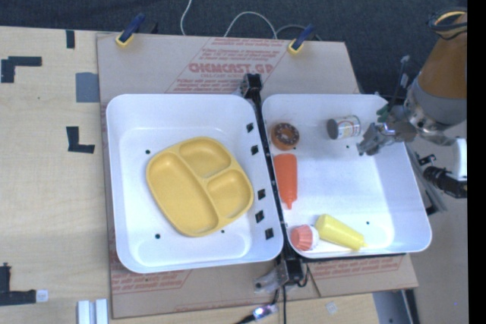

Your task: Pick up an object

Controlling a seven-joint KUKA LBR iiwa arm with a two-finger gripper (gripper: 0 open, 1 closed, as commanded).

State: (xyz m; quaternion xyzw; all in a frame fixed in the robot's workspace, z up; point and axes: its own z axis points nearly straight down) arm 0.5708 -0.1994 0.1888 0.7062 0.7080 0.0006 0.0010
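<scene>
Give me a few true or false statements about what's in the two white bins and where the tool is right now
1. The yellow divided plate lies in the left bin. True.
2. The orange carrot lies in the left bin beside the plate. False: it is in the right bin, near the divider between the bins.
3. The tool is over the right bin's upper right part, near the small clear jar. True.
4. The doughnut sits on the yellow plate. False: it lies on the right bin's floor, just above the carrot.
5. The yellow piece lies near the front of the right bin, next to a small pink and white item. True.
</scene>
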